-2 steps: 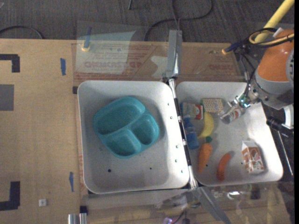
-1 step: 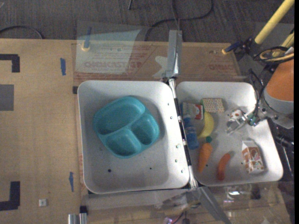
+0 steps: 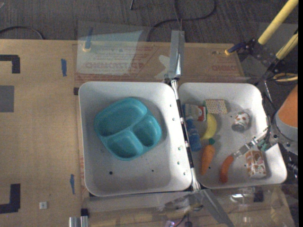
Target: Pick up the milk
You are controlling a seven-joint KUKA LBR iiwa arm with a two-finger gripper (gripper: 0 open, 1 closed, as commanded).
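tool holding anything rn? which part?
Cannot tell. The tool sits low in the right bin, just above the milk carton; nothing visibly sits between its tips.

Dim, soft and slightly blurred throughout, with pale glare on the clear sheet [image 3: 113, 51] toward eleven o'clock and faint shadows.

Milk carton [image 3: 256, 163] — right bin's near-right corner
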